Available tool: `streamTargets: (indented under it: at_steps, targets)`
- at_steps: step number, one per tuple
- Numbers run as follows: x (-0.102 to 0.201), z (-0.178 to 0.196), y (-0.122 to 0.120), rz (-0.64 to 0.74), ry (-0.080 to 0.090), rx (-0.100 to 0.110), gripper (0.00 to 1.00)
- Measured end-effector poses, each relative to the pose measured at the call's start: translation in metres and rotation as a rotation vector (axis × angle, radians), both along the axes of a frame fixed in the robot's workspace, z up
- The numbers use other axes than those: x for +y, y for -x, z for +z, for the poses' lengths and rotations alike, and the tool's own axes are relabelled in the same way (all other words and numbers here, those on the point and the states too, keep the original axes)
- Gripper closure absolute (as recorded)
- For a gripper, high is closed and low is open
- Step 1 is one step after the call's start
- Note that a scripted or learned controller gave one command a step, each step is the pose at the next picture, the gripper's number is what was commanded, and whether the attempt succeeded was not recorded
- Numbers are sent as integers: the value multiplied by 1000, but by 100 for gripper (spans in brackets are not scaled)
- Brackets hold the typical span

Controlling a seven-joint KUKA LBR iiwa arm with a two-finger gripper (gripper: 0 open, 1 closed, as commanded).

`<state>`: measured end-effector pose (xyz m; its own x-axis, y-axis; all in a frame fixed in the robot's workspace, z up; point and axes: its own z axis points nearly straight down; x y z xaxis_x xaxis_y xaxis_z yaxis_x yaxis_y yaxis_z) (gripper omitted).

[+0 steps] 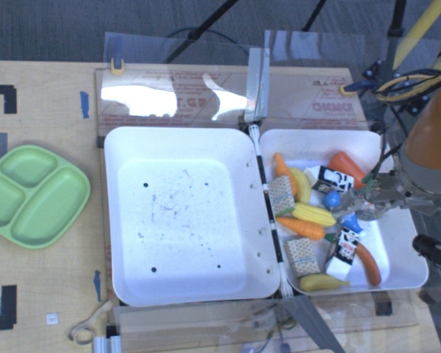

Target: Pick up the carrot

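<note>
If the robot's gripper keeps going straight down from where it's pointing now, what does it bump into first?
Probably the little milk carton just below the gripper, though depth is hard to judge. The carrot lies off to the side, beside the corn cob.

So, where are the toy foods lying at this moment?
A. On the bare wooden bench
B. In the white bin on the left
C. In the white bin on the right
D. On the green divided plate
C: the carrot, the corn cob and the banana all lie inside the right bin, beside the left bin and far from the green plate.
</note>
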<state>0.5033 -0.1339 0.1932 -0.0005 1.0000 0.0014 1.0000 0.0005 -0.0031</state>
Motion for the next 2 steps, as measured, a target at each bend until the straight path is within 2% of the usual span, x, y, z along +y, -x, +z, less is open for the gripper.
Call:
streamTargets:
  at_steps: [1, 2]
  targets:
    - [-23, 21, -41, 78, 1, -5, 0]
    - [-19, -28, -133, 188, 2, -5, 0]
